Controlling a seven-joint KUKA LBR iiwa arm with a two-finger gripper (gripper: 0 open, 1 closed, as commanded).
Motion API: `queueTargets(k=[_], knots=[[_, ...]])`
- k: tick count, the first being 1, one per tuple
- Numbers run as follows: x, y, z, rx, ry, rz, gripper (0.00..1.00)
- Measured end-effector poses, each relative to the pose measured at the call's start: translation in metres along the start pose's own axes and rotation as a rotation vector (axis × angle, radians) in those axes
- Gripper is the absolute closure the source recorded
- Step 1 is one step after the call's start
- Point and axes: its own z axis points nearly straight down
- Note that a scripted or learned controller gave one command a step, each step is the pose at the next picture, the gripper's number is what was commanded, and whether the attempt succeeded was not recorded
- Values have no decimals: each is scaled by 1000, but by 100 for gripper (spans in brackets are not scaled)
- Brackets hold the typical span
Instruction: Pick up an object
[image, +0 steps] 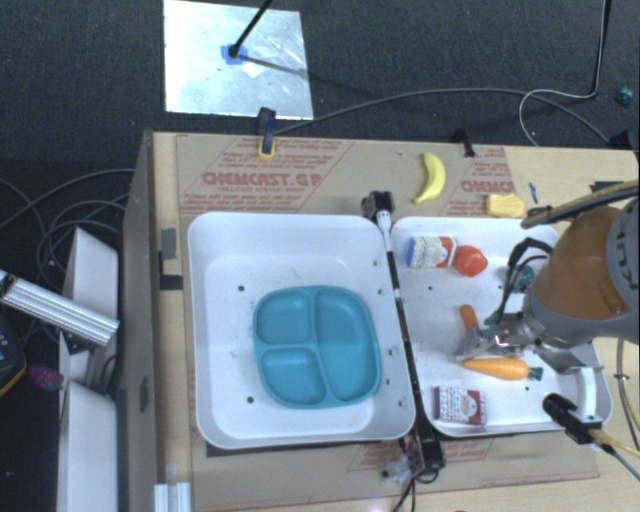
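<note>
Grey arm with orange band (590, 275) reaches in from the right of the frame and sits low over the right-hand shallow white bin (425, 300). Two-finger gripper (487, 342) is at lower centre of that bin, just above the long orange plastic carrot (497, 368) and just beside the small orange cylinder (468, 317). Whether the claw is spread or pressed together cannot be told; the tip region is blurred and partly covered by the wrist. Nothing is visibly pinched, and the carrot lies flat on the bin floor. Other candidates in the same bin: white carton with coloured label (430, 251), red-orange round toy (470, 262), red-and-white flat packet (459, 405). Left-hand white bin (225, 300) holds a blue divided plastic plate (317, 345). Yellow toy banana (432, 177) lies on the cardboard at upper right. Judgement: approach made, grasp and lift unconfirmed; pick not yet done.
</note>
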Motion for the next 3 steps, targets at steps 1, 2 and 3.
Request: queueTargets(k=[1,2,3], knots=[[45,43,0,0,1,-3,0],[44,44,-10,-2,0,-4,100],[117,57,-101,-2,2,-4,100]])
